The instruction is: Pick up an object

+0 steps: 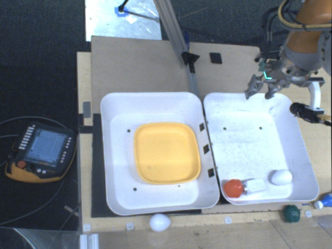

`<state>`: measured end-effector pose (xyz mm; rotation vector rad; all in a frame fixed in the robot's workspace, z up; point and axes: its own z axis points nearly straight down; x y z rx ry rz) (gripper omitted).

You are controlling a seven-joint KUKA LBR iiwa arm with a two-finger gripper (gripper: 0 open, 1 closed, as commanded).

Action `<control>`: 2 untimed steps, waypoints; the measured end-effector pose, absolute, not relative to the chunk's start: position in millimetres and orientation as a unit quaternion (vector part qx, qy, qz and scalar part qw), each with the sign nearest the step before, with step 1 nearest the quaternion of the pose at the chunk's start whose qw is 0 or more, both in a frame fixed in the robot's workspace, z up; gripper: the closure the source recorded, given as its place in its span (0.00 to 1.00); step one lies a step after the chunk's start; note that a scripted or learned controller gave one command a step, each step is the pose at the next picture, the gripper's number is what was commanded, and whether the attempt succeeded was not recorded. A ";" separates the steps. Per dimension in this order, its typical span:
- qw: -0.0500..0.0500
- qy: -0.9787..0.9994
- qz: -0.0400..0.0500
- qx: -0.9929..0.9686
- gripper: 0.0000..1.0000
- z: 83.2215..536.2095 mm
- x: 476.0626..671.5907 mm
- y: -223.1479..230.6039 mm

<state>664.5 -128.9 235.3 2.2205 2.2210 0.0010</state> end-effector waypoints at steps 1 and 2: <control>0.000 0.707 0.000 0.707 0.00 235.2 664.5 -128.9; -0.001 0.707 -0.001 0.707 0.00 178.2 656.1 -129.1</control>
